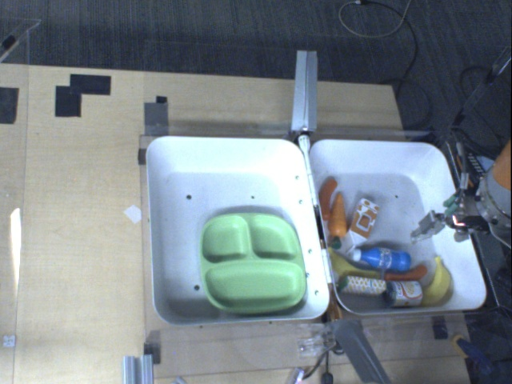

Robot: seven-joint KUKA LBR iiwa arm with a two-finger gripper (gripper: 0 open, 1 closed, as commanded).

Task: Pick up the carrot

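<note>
Camera view: carrot (338, 214) lies at nine o'clock from gripper (436, 223), across the right bin (416, 165).
Its long axis runs twelve-to-six; the jaws stand released, grasping nothing.

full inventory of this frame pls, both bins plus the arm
left bin: 1, white, left half of the bench
divided plate: 1, green, in the left bin toward its near edge
right bin: 1, white, beside the left bin
carrot: 1, orange, right bin, near the wall shared with the left bin
small carton: 1, orange and white, right of the carrot
bottle: 1, blue and clear, lying at the near side of the right bin
banana: 1, yellow, near right corner of the right bin
can: 1, dark with a pale label, beside the banana
gripper: 1, grey, over the right bin's right side, away from the carrot
</note>
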